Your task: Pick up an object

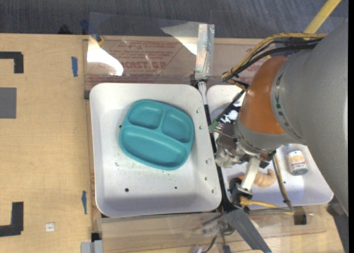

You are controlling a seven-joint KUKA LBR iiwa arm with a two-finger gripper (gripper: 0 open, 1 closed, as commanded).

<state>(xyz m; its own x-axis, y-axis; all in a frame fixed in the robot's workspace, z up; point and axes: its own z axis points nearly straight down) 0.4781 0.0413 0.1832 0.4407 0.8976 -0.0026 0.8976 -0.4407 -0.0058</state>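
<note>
Two shallow white bins sit side by side on the bench, the left bin in the middle of the frame and the right bin at the lower right. We see a teal divided plate lying flat in the left bin, slightly above that bin's centre and turned at a slant, with two small compartments toward the top and one long compartment toward the bottom. It touches none of the bin's walls.

From the right edge of the frame the grey arm reaches over the right bin and covers most of it, its orange band just right of the divide between the bins. Below the band, the gripper hangs over the left part of the right bin, close to the shared wall. The wrist hides it from above, so we cannot tell how far it is open or whether it has hold of anything.

Two things show in the right bin. A small jar with an orange label lies near the bin's right side, apart from the gripper. A peach-coloured object lies just beside the gripper, toward the lower part of the bin; its shape is partly hidden and we cannot name it.
</note>
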